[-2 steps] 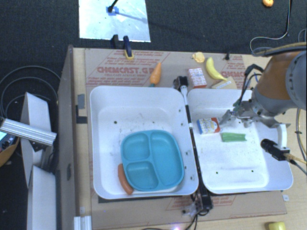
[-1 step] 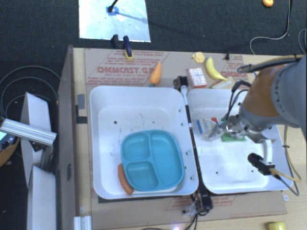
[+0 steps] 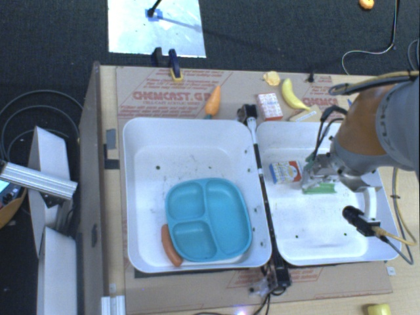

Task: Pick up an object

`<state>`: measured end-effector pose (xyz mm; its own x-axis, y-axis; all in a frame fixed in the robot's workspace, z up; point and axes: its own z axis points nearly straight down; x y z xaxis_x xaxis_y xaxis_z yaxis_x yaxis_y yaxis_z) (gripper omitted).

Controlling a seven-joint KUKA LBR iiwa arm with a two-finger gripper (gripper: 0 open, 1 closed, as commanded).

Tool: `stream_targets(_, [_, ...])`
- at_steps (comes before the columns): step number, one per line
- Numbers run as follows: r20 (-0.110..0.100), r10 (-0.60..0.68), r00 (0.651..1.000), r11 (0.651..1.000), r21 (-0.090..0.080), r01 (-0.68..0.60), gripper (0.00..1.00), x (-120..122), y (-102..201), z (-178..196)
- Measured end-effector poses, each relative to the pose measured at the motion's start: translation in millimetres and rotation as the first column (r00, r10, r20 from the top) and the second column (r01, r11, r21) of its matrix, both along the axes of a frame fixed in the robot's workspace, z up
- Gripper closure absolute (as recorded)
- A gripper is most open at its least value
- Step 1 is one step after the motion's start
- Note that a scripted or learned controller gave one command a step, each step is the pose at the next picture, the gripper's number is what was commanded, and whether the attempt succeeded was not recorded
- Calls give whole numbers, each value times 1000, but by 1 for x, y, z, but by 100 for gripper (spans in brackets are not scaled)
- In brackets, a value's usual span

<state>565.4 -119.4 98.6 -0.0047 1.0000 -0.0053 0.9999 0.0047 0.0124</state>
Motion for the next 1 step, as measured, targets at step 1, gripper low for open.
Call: stream_targets(1, [-12,-9,1000,1000,3,9,100,-31,-52,23])
